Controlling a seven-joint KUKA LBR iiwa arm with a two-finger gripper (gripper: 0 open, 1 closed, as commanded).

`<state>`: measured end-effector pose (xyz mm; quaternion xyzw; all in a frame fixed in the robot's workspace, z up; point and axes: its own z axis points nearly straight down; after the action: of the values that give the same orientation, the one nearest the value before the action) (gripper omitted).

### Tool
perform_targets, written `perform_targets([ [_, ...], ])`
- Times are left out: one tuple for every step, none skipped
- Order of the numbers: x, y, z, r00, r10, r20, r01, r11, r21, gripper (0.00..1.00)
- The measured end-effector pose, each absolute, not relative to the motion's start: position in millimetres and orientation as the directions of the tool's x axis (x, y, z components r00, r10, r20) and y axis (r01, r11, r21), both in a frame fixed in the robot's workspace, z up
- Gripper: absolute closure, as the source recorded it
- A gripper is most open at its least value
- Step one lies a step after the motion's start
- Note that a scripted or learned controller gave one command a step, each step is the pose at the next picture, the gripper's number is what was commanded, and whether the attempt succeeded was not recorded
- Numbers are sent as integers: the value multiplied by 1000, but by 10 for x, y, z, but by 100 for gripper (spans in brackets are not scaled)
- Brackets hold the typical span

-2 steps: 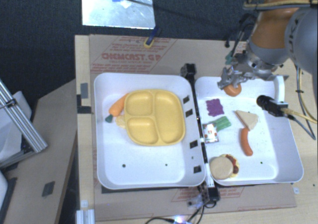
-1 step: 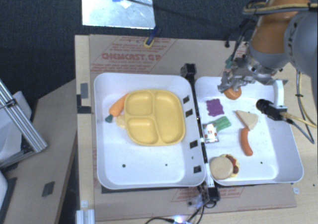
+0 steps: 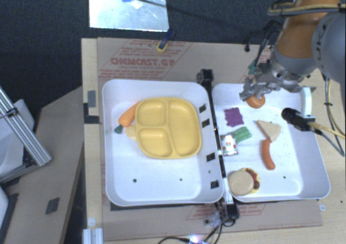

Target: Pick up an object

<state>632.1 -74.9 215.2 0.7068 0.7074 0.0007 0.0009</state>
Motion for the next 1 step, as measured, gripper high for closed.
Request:
perform_targets([
  [6390,-747,2338,-4,1000,0,1000,4,4,100],
])
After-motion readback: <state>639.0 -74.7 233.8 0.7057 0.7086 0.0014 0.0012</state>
